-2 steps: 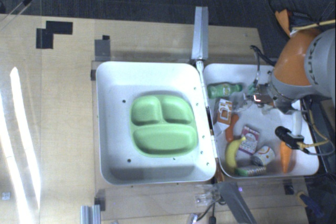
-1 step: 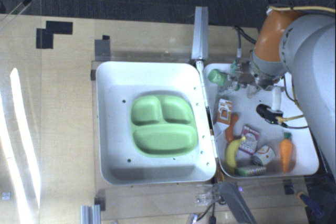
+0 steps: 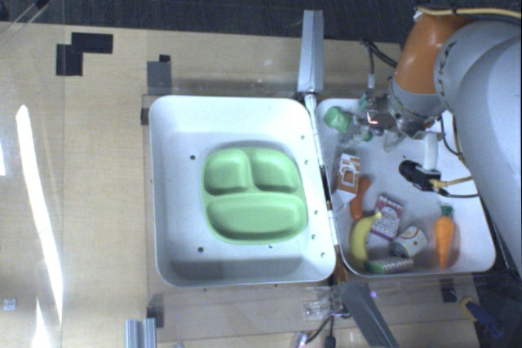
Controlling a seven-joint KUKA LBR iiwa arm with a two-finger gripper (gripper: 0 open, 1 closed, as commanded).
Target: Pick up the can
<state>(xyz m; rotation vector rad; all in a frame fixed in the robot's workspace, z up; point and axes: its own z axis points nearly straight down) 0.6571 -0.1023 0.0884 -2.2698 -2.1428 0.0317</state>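
A small green can-like object [image 3: 335, 119] lies at the far left corner of the right bin [image 3: 486, 253]. My gripper [image 3: 372, 117] hangs just to its right, close over the bin's far end; whether it touches the green object I cannot tell. A short tin-like item with a pale label [image 3: 409, 240] lies near the bin's front, well away from the gripper. The arm's orange band [image 3: 424, 53] and grey body cover the bin's far right part.
The right bin also holds a small orange-and-white carton [image 3: 349, 172], a banana [image 3: 361, 235], a pink packet [image 3: 387, 217], a carrot [image 3: 443, 237] and a green item [image 3: 388, 265] by the front wall. A green divided tray [image 3: 253, 194] lies in the left bin [image 3: 171, 257].
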